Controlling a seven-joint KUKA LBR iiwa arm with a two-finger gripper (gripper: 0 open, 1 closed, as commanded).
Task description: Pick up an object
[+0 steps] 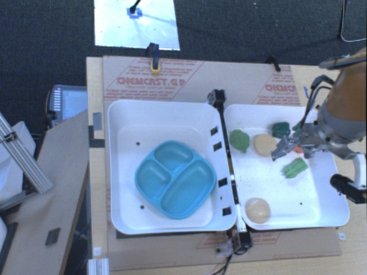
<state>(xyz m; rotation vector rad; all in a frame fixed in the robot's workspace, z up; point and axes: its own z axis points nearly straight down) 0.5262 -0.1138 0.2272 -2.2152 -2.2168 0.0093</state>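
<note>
My gripper [285, 149] hangs low over the middle of the right bin [327, 213], with the arm coming in from the right. Around it lie several small objects. A tan round piece [264, 145] sits just to its left, and a leafy green piece [239, 140] lies farther left by the divider. Behind the gripper is a dark green piece [280, 129]. A small orange piece [299, 149] peeks out from under the wrist. A light green piece [295, 168] lies just in front and to the right. Another tan round piece [257, 209] rests at the bin's front left corner.
The left bin [126, 125] holds a blue divided plate [174, 178]. A black divider strip [223, 153] runs between the bins. Both bins rest on cardboard [189, 79]. The arm's orange band [350, 93] rises at the right edge.
</note>
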